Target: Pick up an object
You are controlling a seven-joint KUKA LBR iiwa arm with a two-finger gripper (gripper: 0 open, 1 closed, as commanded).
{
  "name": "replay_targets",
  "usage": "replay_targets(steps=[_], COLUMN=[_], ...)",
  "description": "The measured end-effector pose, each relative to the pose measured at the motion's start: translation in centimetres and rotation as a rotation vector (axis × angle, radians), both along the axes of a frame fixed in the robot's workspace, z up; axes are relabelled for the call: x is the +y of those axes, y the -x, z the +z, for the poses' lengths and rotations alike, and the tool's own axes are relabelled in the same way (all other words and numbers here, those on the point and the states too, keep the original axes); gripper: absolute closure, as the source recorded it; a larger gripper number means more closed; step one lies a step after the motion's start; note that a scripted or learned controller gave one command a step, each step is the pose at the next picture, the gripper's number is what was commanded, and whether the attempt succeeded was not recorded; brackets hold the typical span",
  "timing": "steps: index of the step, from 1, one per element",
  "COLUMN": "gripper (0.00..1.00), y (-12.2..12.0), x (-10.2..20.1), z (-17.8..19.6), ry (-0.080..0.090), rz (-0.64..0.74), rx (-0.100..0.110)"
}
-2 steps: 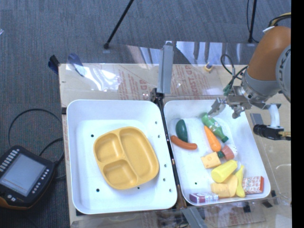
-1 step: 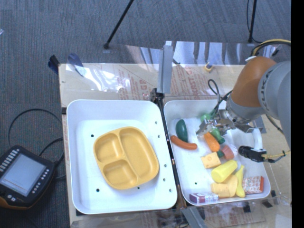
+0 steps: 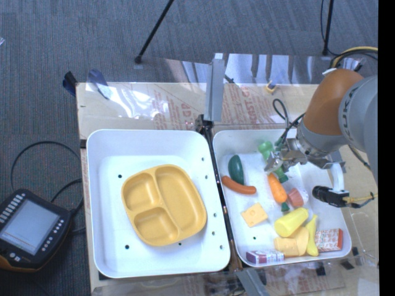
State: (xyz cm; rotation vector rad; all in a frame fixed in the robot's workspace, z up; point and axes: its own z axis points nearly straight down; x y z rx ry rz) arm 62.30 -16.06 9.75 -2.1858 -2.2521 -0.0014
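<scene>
Table (image 3: pixel 154 106): wide, covered with clear plastic sheet, carries two shallow white bins side by side.

Left bin (image 3: pixel 102 159): holds one yellow divided plate (image 3: pixel 163 203), three compartments, lying flat near the middle.

Right bin (image 3: pixel 244 142): crowded with toy food.

Arm (image 3: pixel 345 113): grey with orange band, enters from the right, bent down over the upper right part of the right bin.

Teach pendant (image 3: pixel 28 227): on the floor at lower left, cable looping away from it.

Tripod legs (image 3: pixel 159 23) on the carpet behind the table.

Right bin contents, roughly by size:
- yellow cylinder pieces (image 3: pixel 291 222), lower right, one lying across another
- carrot (image 3: pixel 277 188), tilted, just below the gripper
- red sausage (image 3: pixel 238 185), lying across the middle left
- dark green vegetable (image 3: pixel 236 168), touching the sausage's upper side
- yellow banana-like piece (image 3: pixel 312 236) beside the cylinders
- red-and-white packet (image 3: pixel 329 240), lower right corner
- small box (image 3: pixel 265 256) along the bottom wall
- cheese square (image 3: pixel 254 215), centre
- red piece (image 3: pixel 295 197) just right of the carrot
- small green piece (image 3: pixel 265 147), upper centre

Gripper (image 3: pixel 279 162): low in the bin, right above the carrot's top end, green piece close on its left. Fingers: spread or closed, cannot tell; tangled with cables and green bits. Nothing visibly between them.
</scene>
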Motion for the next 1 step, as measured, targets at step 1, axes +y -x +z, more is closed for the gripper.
replay_targets(steps=[1], gripper=[1.00], y=[1.18], x=[1.37], z=[11.83], ry=[0.003], rz=[-0.366], rx=[-0.005])
